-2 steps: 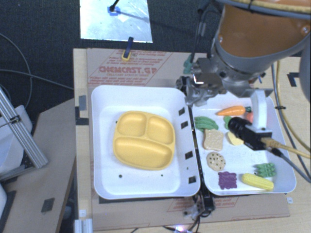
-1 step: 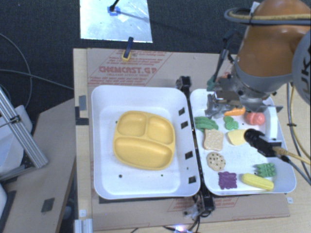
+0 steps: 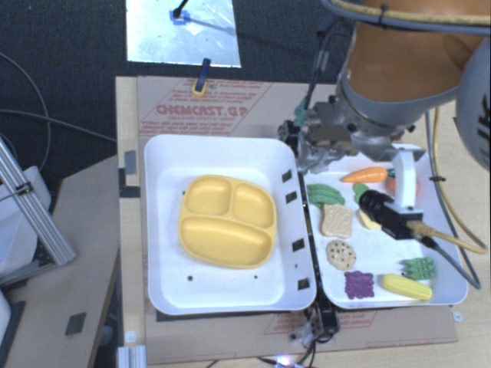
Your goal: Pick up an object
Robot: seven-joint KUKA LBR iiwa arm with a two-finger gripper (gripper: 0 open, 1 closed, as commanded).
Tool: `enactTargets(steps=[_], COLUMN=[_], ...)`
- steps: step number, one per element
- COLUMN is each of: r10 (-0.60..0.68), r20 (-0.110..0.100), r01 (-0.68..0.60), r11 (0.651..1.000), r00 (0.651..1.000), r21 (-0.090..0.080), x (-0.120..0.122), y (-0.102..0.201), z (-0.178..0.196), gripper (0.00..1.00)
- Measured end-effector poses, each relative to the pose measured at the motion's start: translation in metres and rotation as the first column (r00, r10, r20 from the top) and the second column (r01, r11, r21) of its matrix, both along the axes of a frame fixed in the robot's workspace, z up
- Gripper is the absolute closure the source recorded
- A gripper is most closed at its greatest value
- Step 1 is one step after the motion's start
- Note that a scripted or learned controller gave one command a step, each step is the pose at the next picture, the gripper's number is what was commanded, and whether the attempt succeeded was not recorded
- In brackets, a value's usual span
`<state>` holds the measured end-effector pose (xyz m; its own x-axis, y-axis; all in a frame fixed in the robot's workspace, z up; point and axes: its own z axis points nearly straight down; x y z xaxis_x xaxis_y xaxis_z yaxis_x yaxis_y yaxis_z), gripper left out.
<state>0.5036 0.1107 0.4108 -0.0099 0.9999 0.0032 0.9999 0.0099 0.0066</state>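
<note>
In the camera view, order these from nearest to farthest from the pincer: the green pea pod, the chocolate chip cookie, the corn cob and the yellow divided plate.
From the pincer:
1. Green pea pod, just below it, right bin.
2. Chocolate chip cookie and yellow divided plate, left bin: too close to call.
3. Corn cob, far lower right corner.

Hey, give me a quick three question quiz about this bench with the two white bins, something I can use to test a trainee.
1. True or false: the yellow divided plate lies in the left bin.
2. Which toy lies nearest the front right corner of the right bin? A) carrot B) corn cob C) cookie
3. Fill in: the purple toy sits just below the ____.

Key: 1 true; 2 B; 3 cookie.
</note>
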Motion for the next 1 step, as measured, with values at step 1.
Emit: enactTargets(steps=[1], r10=[0.001], r20=[-0.015], r01=[-0.001], r11=[1.000], r00=[1.000], r21=[-0.004], x=[-0.0068], y=[0.0869], z=[-0.1442], gripper=[1.00])
